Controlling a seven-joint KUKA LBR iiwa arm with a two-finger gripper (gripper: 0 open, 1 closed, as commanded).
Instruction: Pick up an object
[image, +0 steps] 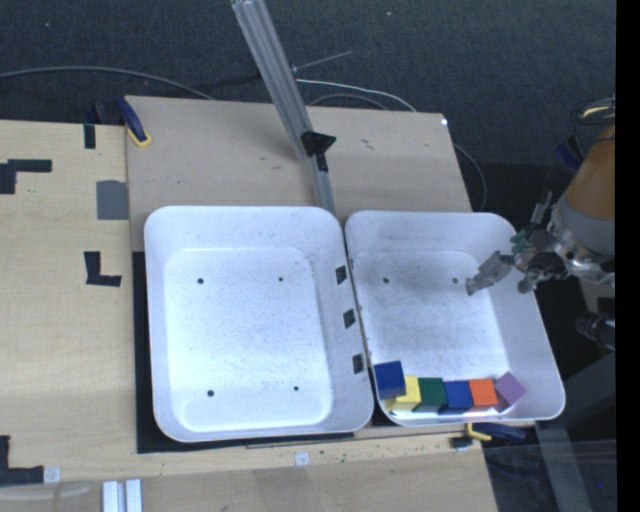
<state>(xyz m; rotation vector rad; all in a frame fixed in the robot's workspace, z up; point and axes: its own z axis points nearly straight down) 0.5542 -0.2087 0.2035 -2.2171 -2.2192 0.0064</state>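
Fingers: spread, empty, gripper (500, 272) over right bin (440, 225) right edge | blocks (445, 392) line near edge | you descend square onto one

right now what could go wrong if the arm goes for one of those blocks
1. The blocks sit packed in a row against the right bin's front wall, so the fingers may not fit around one.
2. The gripper is above the bin's far right side, well away from the row, so a straight descent would likely close on nothing.

A robotics lab: taped plywood bench (60, 230), twin white bins (160, 300), loose cables (380, 100).
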